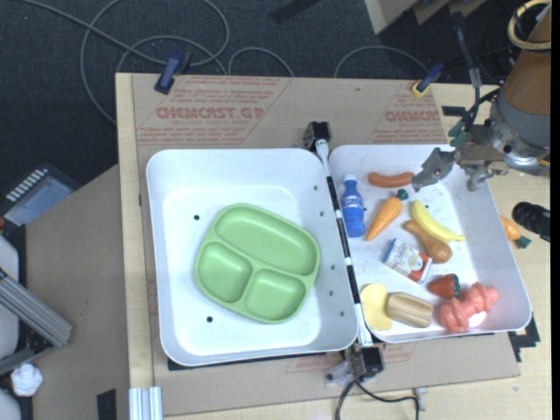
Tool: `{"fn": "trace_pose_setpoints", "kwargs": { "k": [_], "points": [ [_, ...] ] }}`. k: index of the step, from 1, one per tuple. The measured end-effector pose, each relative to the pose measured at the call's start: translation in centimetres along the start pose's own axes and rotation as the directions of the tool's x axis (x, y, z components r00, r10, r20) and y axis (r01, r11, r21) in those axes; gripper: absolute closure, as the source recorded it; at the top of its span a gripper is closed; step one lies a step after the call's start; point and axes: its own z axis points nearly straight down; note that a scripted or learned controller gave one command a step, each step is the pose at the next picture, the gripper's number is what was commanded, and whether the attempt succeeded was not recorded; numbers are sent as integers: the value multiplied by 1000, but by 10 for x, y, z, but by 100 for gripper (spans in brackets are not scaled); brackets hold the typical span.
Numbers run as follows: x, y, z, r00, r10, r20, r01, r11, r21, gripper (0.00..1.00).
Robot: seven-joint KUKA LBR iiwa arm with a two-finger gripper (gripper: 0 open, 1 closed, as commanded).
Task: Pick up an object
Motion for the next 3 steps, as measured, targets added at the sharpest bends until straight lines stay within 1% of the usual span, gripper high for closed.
{"fn": "trace_pose_setpoints", "kwargs": {
  "k": [1,2,3],
  "points": [
    [-6,38,151,1000,1,-1,-1,1000,4,0],
    [13,33,178,1000,4,8,-4,1000,-4,0],
    [17,32,169,1000,3,3,-3,1000,-2,100]
  ]
}}
